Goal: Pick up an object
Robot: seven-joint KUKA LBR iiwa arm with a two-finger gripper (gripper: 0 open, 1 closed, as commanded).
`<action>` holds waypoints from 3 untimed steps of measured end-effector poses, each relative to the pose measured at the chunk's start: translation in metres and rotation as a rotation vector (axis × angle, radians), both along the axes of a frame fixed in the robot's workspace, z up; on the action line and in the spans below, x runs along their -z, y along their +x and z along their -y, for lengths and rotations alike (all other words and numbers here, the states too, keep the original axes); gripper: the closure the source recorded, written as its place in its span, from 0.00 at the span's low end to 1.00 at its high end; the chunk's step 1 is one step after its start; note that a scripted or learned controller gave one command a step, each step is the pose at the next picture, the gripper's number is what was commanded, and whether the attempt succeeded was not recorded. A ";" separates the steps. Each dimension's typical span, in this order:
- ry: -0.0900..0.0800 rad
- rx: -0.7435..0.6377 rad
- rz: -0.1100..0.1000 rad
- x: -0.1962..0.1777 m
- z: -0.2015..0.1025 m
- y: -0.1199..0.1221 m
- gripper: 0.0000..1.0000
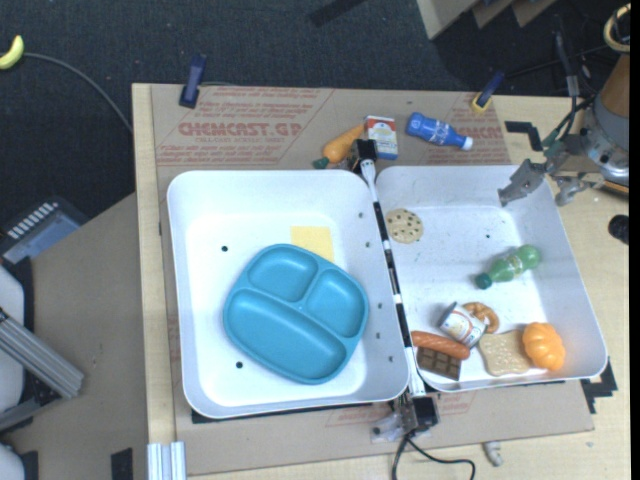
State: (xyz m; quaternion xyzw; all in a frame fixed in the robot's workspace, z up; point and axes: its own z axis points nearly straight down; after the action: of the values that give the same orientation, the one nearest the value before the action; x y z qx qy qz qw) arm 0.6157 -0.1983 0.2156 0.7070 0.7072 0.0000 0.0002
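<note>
The arm reaches in from the right edge, its end effector point(541, 181) pointing down-left with fingers spread apart, holding nothing.

The pincer point(541, 178) hangs over the right bin's point(560, 243) far corner, holding nothing.

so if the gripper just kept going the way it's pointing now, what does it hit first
Probably the bare floor of the right bin. The gripper sits at that bin's upper right corner, pointing down and leftward. The cookie and green bottle look off that line, though depth is hard to judge from above.
</note>
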 end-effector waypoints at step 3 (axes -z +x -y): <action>0.001 -0.001 0.005 0.129 -0.074 -0.035 1.00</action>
State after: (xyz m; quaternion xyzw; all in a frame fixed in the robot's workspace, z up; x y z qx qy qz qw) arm 0.5803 -0.1247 0.0869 0.7065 0.7077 0.0021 0.0015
